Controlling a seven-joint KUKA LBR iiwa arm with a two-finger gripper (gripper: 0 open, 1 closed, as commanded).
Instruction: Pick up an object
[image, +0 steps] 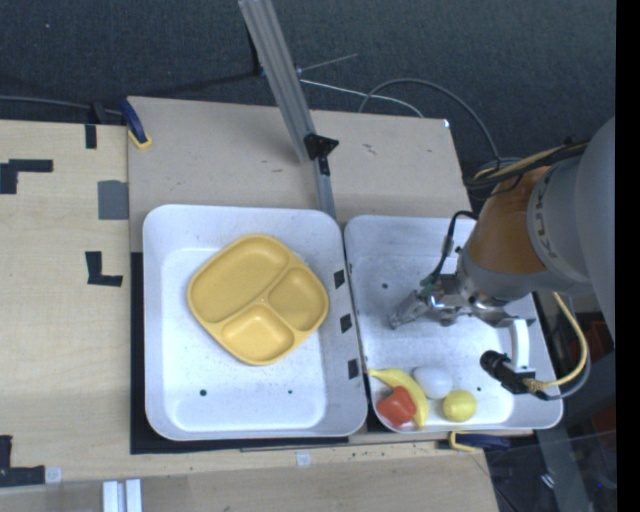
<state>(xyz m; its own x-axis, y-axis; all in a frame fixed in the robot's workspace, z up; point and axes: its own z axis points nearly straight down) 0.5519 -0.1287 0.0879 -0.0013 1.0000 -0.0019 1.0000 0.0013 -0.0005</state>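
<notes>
My gripper (403, 315) reaches in from the right and hangs low over the middle of the right bin (400, 245), its metal fingers pointing left with nothing seen between them. Along that bin's front edge lie a yellow banana (404, 382), a red fruit (397, 405), a white round object (434, 381) and a small yellow lemon-like ball (459, 406). These objects sit in front of the gripper, apart from it.
A yellow three-compartment plate (258, 298) lies in the left bin (170, 380). A grey metal rail (290, 90) slants across the back of the bench. The arm's orange band (505, 235) and cables (560, 350) hang over the right bin's right side.
</notes>
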